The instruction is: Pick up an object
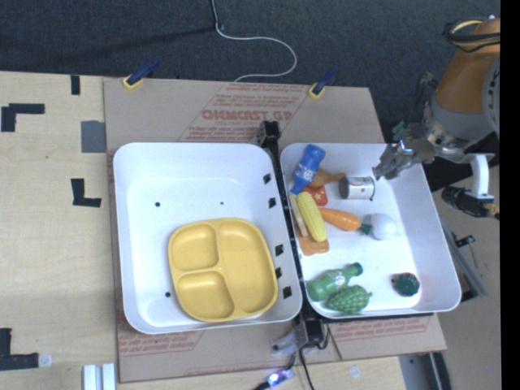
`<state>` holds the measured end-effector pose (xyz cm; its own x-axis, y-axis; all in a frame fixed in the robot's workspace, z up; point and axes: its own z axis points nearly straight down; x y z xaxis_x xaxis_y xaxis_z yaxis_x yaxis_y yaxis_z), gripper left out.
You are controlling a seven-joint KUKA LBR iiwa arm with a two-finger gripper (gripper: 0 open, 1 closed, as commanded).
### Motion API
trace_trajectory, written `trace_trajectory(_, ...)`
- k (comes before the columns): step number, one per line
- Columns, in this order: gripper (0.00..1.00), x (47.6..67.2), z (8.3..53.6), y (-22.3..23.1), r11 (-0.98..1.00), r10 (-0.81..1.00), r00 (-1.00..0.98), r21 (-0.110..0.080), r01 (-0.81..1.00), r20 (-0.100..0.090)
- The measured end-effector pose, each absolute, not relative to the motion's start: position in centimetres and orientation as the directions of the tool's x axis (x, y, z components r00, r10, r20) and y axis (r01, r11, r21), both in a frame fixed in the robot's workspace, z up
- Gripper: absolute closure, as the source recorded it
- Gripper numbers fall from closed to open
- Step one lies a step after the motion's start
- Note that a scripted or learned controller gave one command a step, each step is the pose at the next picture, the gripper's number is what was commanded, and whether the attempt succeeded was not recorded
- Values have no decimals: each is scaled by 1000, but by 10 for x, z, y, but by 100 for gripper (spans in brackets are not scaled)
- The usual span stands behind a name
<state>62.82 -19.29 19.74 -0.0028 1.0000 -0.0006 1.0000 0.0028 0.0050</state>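
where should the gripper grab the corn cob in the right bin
Grip the corn cob across its narrow middle, coming straight down from above. It lies flat and lengthwise along the right bin's left wall, partly on the carrot, so closing across its width looks safest; the wall side seems tight.

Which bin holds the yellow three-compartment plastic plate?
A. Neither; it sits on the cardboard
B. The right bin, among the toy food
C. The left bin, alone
C: the yellow three-compartment plastic plate lies in the left white bin, away from the toy food in the right white bin.
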Motion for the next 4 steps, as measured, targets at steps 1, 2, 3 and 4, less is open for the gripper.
trace_trajectory(1, 100, 629, 226, -192, 2, 1000, -2, 1, 1000, 0)
trace_trajectory(2, 100, 582, 223, -154, 3, 1000, -3, -4, 1000, 1)
trace_trajectory(3, 100, 549, 233, -112, 4, 1000, -4, -4, 1000, 2)
trace_trajectory(4, 100, 512, 225, -64, 4, 1000, -4, -6, 1000, 2)
